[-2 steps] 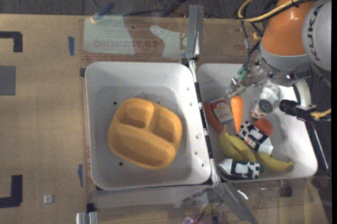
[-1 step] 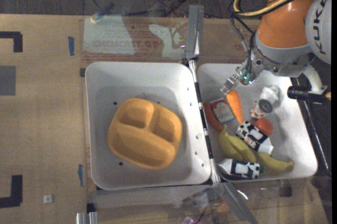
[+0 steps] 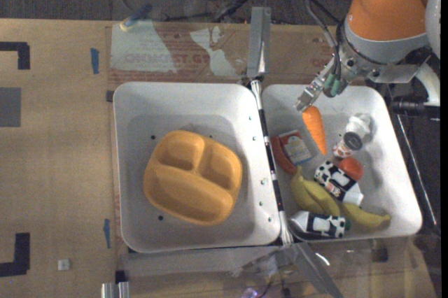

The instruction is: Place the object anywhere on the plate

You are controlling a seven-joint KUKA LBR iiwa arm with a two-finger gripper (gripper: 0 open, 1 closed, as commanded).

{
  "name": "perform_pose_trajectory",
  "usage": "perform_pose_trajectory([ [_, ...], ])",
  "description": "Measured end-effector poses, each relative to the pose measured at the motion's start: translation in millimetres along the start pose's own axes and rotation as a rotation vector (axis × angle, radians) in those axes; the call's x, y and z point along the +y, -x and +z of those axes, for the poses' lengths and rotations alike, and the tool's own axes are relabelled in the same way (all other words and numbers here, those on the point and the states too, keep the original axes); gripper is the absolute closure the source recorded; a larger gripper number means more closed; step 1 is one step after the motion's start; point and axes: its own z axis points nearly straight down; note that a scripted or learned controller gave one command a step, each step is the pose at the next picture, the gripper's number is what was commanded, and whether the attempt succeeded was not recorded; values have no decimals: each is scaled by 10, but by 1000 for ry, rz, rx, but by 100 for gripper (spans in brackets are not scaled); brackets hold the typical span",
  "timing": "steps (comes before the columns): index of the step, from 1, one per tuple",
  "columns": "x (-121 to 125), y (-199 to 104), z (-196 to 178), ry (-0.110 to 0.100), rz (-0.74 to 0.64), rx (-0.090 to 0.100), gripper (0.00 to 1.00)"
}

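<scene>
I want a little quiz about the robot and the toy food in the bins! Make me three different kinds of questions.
1. True or false: the carrot lies on the plate.
2. Which bin holds the banana? A) left bin B) right bin C) neither
3. Fill in: the end effector hangs just above the tip of the ____.

Key: 1 false, the carrot is in the right bin and the plate is in the left bin. 2 B. 3 carrot.
</scene>
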Motion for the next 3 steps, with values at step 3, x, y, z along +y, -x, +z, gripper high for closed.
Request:
perform_pose_trajectory([
  [3,791,-1525,-565,-2,174,2,100],
])
